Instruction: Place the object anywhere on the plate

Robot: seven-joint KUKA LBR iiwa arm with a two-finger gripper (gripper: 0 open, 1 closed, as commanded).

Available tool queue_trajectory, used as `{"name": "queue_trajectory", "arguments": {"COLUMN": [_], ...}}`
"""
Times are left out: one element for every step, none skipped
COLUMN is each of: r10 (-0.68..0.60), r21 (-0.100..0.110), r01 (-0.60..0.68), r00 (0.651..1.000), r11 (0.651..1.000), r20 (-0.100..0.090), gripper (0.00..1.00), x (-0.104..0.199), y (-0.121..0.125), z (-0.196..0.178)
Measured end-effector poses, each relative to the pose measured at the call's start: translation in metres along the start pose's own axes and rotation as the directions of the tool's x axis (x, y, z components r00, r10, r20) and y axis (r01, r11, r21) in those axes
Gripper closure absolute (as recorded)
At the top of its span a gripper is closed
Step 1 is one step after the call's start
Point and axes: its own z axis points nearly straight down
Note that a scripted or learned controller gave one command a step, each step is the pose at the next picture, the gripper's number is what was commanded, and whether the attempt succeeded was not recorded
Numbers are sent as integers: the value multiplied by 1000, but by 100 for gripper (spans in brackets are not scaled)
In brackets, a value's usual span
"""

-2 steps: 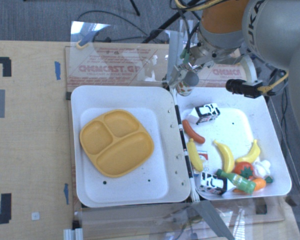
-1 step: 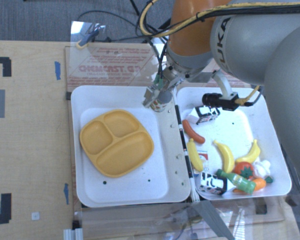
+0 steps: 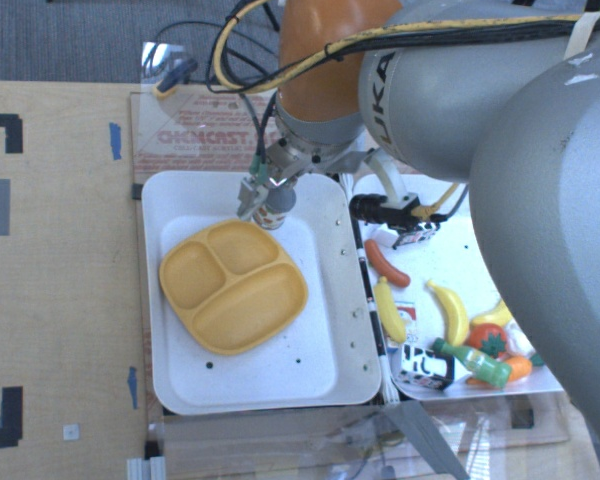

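Observation:
A yellow plate (image 3: 234, 285) with three compartments lies in the left white bin (image 3: 315, 368), a little left of the bin's middle. My gripper (image 3: 264, 204) hangs over the plate's far edge, pointing down from the orange wrist above. A small brown object (image 3: 271, 216) shows between its fingertips, just above the plate's far right compartment. The gripper is shut on this object. Whether the object touches the plate I cannot tell.
The right bin (image 3: 460, 243) holds a red sausage (image 3: 388, 264), a yellow corn-like piece (image 3: 388, 311), a banana (image 3: 450, 313), a green bottle (image 3: 477, 363), a tomato (image 3: 487, 338) and an orange piece (image 3: 518, 368). The big grey arm covers that bin's far right. A ridge (image 3: 360, 268) divides the bins.

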Motion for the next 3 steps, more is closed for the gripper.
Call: {"name": "queue_trajectory", "arguments": {"r10": [0, 57, 46], "r21": [-1, 4, 2], "r01": [0, -57, -46], "r00": [1000, 998, 999], "r11": [1000, 998, 999], "r20": [0, -1, -1], "gripper": [0, 0, 0], "x": [0, -8, -19], "y": [0, -47, -93], "z": [0, -40, -83]}}
